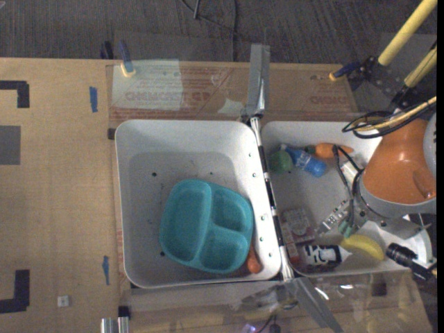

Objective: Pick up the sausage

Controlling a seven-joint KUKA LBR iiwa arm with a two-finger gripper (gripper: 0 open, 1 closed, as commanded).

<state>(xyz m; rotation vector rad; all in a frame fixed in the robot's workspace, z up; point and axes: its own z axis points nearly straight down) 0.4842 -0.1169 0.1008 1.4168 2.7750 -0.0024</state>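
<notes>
A small orange-red piece (pixel 254 262), which may be the sausage, lies in the left bin (pixel 139 144) against the lower right corner of the teal divided plate (pixel 207 226); only its end shows. The arm's orange band (pixel 399 168) hangs over the right bin (pixel 326 193). Below it my gripper (pixel 338 218) points down-left over the bin's middle, above a yellow banana (pixel 364 245) and a black-and-white bottle (pixel 320 254). It is well apart from the orange-red piece, with the bins' divider between them. Nothing is visibly held in it.
At the back of the right bin lie a green ball-like object (pixel 280 160), a blue bottle (pixel 306 162) and an orange item (pixel 329 148). A pale packet (pixel 296 220) lies near the divider (pixel 267 186). Cables (pixel 368 123) trail by the arm.
</notes>
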